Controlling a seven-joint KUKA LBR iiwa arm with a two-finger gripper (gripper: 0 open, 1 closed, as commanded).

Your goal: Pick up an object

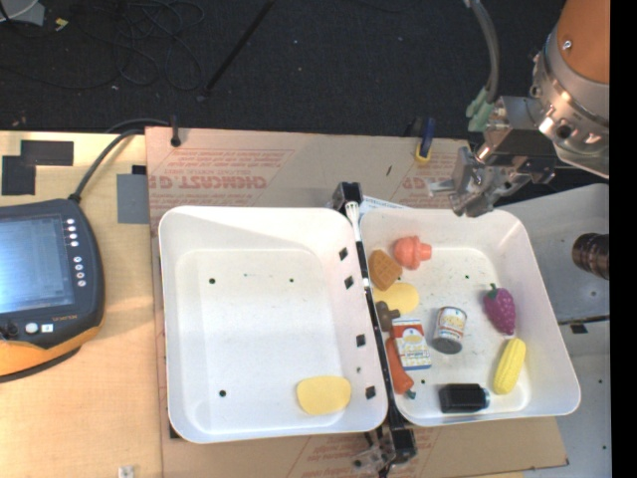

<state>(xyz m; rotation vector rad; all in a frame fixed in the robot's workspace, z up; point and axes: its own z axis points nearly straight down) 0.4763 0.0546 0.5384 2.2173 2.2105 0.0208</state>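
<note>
The right bin (542, 267) holds several small items: a pink-orange toy (410, 251), a brown waffle-like piece (384, 267), a yellow slice (400, 297), a small tin can (449, 329), a purple grape bunch (501, 309), a yellow corn cob (509, 365), a black block (463, 398), a red and blue carton (409, 345) and an orange carrot (398, 374). A yellow chip (323, 394) lies in the left bin (194, 297). My gripper (474, 199) hangs over the right bin's far rim, above all the items, with nothing seen between its fingers.
A tablet-like pendant (45, 277) with an orange edge lies at the left on the bench. Cardboard (249, 172) lies under both bins. A blue and yellow clip (426, 139) stands at the cardboard's far edge. Cables run across the dark floor behind.
</note>
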